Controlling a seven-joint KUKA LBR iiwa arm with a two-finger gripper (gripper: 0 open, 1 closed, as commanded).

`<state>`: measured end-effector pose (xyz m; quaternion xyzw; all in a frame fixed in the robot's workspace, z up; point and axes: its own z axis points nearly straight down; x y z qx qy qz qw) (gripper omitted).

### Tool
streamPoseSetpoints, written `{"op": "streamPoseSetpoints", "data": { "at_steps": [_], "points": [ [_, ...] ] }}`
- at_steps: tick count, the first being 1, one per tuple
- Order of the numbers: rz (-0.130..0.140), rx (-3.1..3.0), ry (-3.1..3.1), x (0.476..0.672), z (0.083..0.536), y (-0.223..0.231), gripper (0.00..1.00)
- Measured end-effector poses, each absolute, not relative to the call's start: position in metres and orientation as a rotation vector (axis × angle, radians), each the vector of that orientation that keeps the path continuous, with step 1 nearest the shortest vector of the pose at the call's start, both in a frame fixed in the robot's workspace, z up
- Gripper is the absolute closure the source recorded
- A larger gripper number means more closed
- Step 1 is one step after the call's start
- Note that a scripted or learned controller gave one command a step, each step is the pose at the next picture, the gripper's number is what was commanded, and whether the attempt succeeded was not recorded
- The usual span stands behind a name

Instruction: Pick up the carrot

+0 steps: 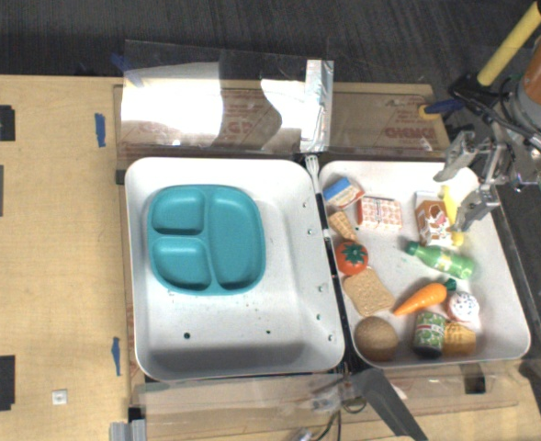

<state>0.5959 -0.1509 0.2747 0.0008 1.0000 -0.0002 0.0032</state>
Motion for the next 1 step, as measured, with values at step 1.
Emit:
{"op": "streamPoseSetpoints", "data": {
  "at_steps": [1],
  "points": [
    [0.007, -0.123, 3.148, 0.5485, 0.1009, -0.1443, 0.0]
  ]
}}
